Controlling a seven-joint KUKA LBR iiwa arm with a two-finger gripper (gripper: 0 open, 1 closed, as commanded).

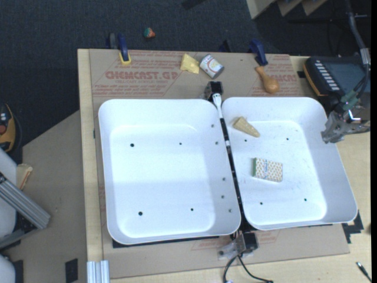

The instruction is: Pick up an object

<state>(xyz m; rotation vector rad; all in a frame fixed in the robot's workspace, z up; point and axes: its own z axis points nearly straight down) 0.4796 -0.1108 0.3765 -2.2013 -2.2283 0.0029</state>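
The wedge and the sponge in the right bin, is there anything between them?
No. In the camera view, the wedge and the sponge lie apart, with just bare white bin floor between them.

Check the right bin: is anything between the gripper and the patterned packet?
Nothing visible. The gripper sits at the right bin's right rim; the patterned packet lies mid-bin, with the tan wedge farther back, off that line.

Two white bins (165, 229), a tan wedge (245, 127), a green-speckled white packet (268, 170).
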